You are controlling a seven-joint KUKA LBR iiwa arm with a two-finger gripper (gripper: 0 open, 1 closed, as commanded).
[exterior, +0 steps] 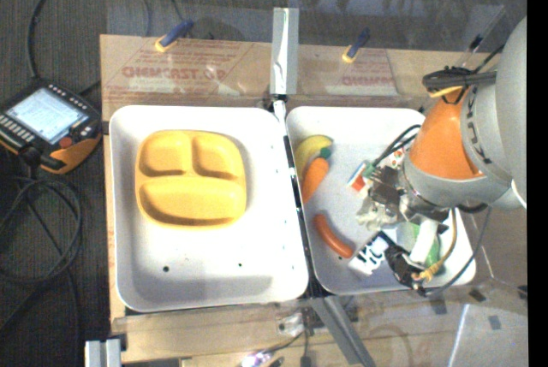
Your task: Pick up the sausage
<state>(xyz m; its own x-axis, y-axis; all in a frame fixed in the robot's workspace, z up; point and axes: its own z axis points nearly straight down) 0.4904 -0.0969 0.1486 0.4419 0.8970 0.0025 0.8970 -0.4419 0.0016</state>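
Arm (479, 143): seen at the right of the frame, grey with an orange band, stretched over the right half of the right bin.
Left bin (128, 271): placed at left centre of the frame; one plate is held in it.
Right bin (342, 121): set just beside the left bin, at right centre; the task's thing and several other items are held in it.
Yellow plate (193, 177): a divided plate, laid flat in the upper middle of the left bin.
Gripper (383, 201): hung low over the middle of the right bin; whether it is wide or narrow cannot be told, and nothing is seen to be held in it.
Carrot (314, 177): laid at a slant near the right bin's left wall, touching the banana above it.
Banana (310, 148): found in the upper left of the right bin.
Sausage (334, 235): a reddish-brown link, laid diagonally in the lower left of the right bin, below the carrot and apart from it, to the lower left of the gripper.
Packet (371, 255): a small black-and-white item just right of the sausage's lower end.
Step in hand: judged to be the approach; the grasp is not yet made.
Next move: a shift toward the lower left is called for, with the gripper turned across the sausage's long axis and brought down clear of the packet.
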